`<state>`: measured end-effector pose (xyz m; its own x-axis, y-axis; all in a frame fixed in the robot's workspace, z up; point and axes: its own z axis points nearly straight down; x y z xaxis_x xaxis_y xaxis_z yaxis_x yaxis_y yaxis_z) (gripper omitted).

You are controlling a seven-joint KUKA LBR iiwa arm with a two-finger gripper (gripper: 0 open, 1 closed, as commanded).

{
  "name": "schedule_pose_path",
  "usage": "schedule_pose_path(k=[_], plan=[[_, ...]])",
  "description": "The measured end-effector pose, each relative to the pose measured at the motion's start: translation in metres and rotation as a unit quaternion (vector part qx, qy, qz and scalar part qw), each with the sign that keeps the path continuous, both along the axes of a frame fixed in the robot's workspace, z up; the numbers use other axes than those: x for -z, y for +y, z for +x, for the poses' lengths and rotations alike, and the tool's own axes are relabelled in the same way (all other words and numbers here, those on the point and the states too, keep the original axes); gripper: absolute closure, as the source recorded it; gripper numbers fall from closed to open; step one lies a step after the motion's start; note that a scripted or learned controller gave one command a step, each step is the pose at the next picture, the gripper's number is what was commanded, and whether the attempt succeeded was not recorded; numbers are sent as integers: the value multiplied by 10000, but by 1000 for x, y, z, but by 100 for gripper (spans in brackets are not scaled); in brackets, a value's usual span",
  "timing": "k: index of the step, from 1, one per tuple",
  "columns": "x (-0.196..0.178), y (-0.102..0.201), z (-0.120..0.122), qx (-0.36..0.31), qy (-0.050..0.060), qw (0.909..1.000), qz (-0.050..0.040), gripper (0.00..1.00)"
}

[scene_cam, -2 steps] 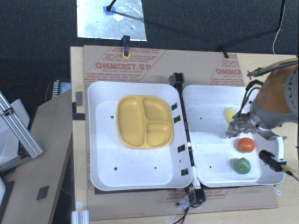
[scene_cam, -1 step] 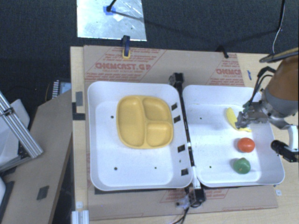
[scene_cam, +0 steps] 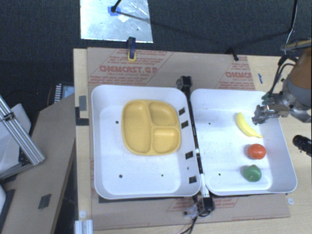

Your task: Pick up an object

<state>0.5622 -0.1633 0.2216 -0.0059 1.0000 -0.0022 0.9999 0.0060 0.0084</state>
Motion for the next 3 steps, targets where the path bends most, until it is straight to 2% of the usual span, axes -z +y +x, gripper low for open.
schedule_pose_path(k=[1, 2, 3], plan=[[-18, 0, 1, -1, 19, 10000, 4, 100], [-23, 46, 4, -18, 29, 10000, 16, 100], [-9, 102, 7, -22, 34, 10000, 19, 100]])
